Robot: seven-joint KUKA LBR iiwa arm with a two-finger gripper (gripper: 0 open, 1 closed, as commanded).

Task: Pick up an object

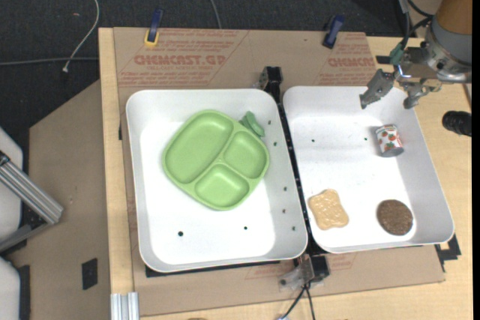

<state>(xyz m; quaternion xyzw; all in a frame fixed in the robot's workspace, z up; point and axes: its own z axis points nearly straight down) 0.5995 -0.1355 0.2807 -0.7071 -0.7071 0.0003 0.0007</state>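
The pincer [393,92] was seen hovering over the far right corner of the right bin [337,116], its two fingers spread apart and nothing caught between them. The nearest candidate was judged to be the small patterned can [388,140], lying on its side on the bin floor just below the pincer in the picture, that is, toward the near edge of the bin and about in line with the pincer across the view. Its long axis looked to run roughly along the near-far direction, though it was too small for certainty. Two flatter items were noted further toward the near edge: a tan cracker-like piece [328,209] and a round brown cookie [394,216], both well apart from the pincer. The left bin [150,183] carried a green divided plate [216,159] with a small green item [253,124] touching its far rim, on the far side of the divider from the arm. A short move toward the near edge and a descent was judged enough for the can.
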